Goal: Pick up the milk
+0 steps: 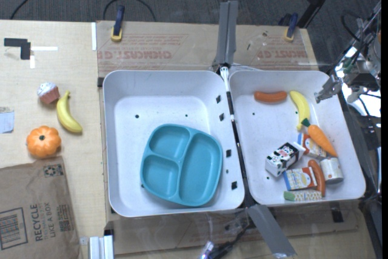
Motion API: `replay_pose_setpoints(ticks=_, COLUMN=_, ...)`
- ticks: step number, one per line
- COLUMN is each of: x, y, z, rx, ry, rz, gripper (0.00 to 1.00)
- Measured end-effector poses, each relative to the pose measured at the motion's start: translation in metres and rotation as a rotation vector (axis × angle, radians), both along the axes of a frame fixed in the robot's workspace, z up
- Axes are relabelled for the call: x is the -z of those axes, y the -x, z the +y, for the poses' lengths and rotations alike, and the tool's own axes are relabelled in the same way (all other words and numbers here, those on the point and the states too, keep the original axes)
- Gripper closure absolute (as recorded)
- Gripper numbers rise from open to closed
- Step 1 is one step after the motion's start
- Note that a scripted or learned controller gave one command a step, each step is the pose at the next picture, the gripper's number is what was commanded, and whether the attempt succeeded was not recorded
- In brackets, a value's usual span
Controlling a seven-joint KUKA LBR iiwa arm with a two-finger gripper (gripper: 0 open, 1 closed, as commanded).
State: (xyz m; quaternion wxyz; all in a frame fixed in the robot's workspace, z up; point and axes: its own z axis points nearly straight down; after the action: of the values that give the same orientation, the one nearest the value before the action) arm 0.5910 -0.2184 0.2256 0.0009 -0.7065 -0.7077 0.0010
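Camera view showed the milk (pixel 284 158) lying tilted near the right bin's (pixel 242 148) front edge, crowded by toy food; the gripper (pixel 330 89) waited above its right rim, grasp state unclear.

The milk (pixel 283 158) lies open toward the bare middle and left of the right bin (pixel 242 148). A carrot (pixel 319 138), a can (pixel 331 170) and packets (pixel 298 179) crowd its right and lower sides, touching or just beside it.
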Motion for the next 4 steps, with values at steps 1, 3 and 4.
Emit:
replay_pose_setpoints(ticks=1, x=0.126, y=0.068, z=0.051, rx=-0.024, ry=0.003, rz=-0.016, gripper=0.00)
replay_pose_setpoints(ticks=3, x=0.117, y=0.114, z=0.102, rx=-0.449, ry=-0.002, rz=-0.001, gripper=0.00)
replay_pose_setpoints(ticks=4, x=0.108, y=0.113, z=0.102, rx=-0.445, ry=-0.002, rz=-0.001, gripper=1.00)
